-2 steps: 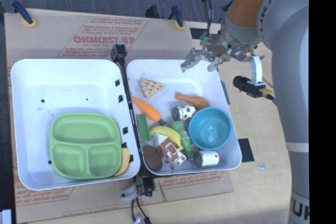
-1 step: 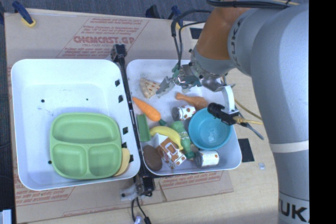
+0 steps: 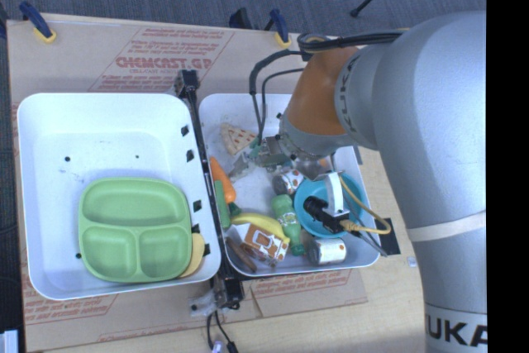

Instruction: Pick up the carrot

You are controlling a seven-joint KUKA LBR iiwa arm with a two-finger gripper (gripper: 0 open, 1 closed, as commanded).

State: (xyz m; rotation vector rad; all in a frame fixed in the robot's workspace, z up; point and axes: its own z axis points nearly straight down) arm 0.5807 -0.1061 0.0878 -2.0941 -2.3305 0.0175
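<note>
Camera view, looking down at a slant on both bins: my gripper (image 3: 266, 151) hangs low over the right bin (image 3: 216, 107), its tip lost among cables and clutter beneath the orange band of my arm (image 3: 326, 95). Whether my fingers are spread or pressed together I cannot tell from here; nothing is visibly pinched between them.

The carrot (image 3: 222, 180) lies just beside my tip, toward the left bin (image 3: 50, 112), and a little nearer the bench's front edge, pressed close along the divider wall between the two bins. A banana (image 3: 258, 224) lies beyond the carrot's lower end, with a small printed carton (image 3: 266, 245) just past it. Near my tip on the far side rests a wedge that looks like a sandwich slice (image 3: 238, 136). On the other side of me sit a blue bowl (image 3: 318, 207) and a white can (image 3: 328, 250). Well apart, in the left bin, lies a green divided plate (image 3: 136, 229).

The risk, as I judge it: the carrot hugs the wall, so one finger may strike the rim or land on top and roll it off. The crowding could also have me closing on the banana or a stray neighbour.
</note>
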